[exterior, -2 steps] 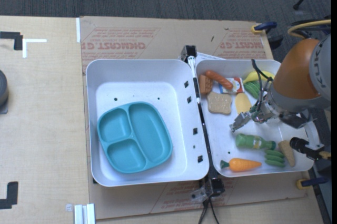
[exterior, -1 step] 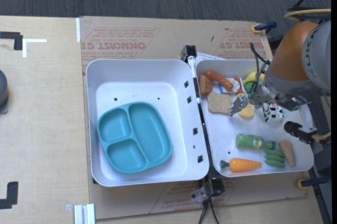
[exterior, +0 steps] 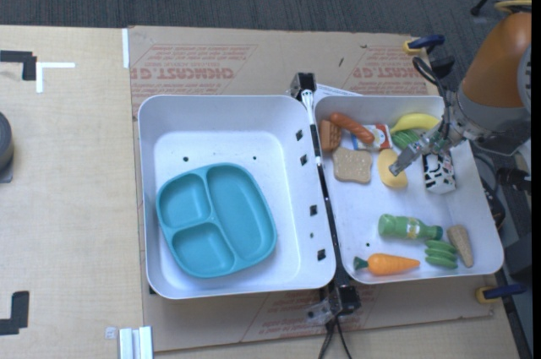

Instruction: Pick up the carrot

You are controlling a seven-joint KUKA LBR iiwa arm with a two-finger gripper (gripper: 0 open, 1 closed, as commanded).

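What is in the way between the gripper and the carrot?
The gripper hangs over the yellow round toy at the back of the right bin. The carrot lies at the front. The green bottle lies between them, low enough to pass over.

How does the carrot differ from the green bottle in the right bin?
The carrot is orange with a green leafy end; the green bottle is green with a yellow label. The carrot lies nearer the bin's front edge, the bottle just behind it. Both lie on their sides, lengthwise left to right.
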